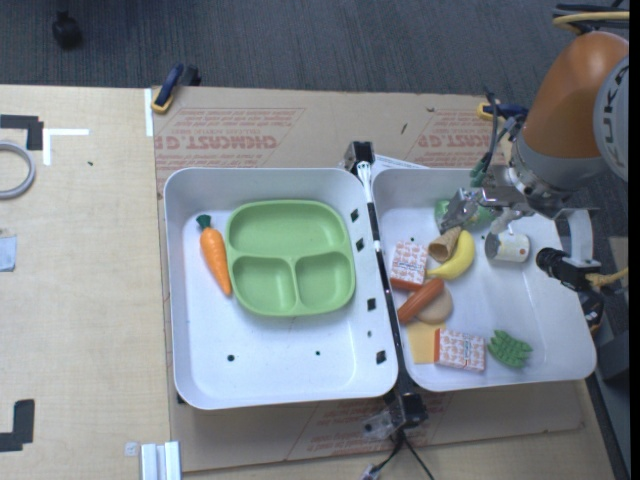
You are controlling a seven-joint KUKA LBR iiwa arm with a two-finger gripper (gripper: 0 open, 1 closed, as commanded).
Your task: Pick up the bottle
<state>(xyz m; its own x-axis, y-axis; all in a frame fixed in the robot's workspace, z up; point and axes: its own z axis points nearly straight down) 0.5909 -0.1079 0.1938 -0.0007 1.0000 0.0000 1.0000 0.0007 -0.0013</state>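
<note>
Arm: grey, orange band above the wrist (578,98), reaching in from the right over the far part of the right bin.
Gripper (468,206): low over the far-left part of the right bin, just above the banana's far end; metal parts too cluttered to read, so whether it is open or closed cannot be told. Nothing seen between it.
Bottle: no item here can be told with confidence to be a bottle. Nearest candidate is a small white cylinder (511,249) lying on its side in the right bin, just right of the gripper, under the wrist.
Right bin (560,318): white, shallow, holds most items.
Banana (455,255): yellow, curved, near the bin's left wall, touching a tan piece at its far end.
Small cartons: one red-and-white (408,264) left of the banana; another (461,350) at the near edge, beside a yellow slab (424,345).
Sausage (420,299): orange-red, lying aslant on a tan round piece.
Green leafy item (510,348): near-right corner.
Left bin (190,348): white, beside the right bin.
Green plate (291,256): three compartments, centre of the left bin.
Carrot (215,256): orange, green top, just left of the plate.
</note>
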